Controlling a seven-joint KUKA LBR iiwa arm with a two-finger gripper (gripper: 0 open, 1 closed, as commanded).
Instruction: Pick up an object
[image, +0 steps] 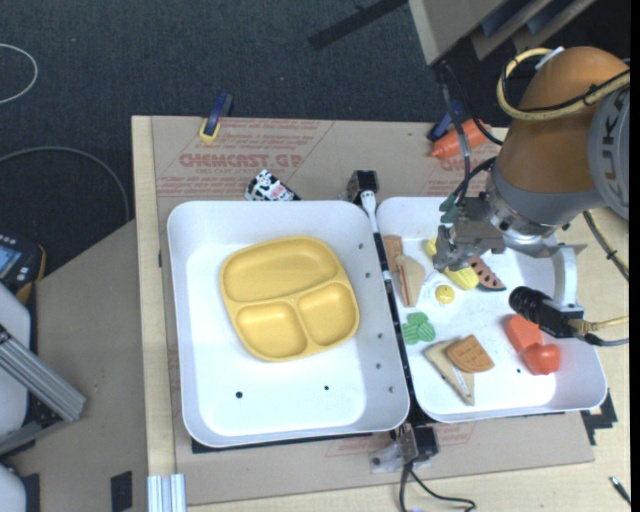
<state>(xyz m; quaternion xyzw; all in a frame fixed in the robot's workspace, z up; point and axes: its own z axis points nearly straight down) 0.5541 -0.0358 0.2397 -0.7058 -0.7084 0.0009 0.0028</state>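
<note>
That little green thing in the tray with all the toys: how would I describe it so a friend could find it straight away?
Look at the right bin of the two white ones, then at its left side, beside the wall it shares with the left bin. There lies the green toy, small and leafy. It is the bin's lone green piece; the tan wedges just below it and the yellow ball above it differ in colour.

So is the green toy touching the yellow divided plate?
Apart. The camera view shows the green toy in the right bin and the yellow plate in the left bin.
</note>
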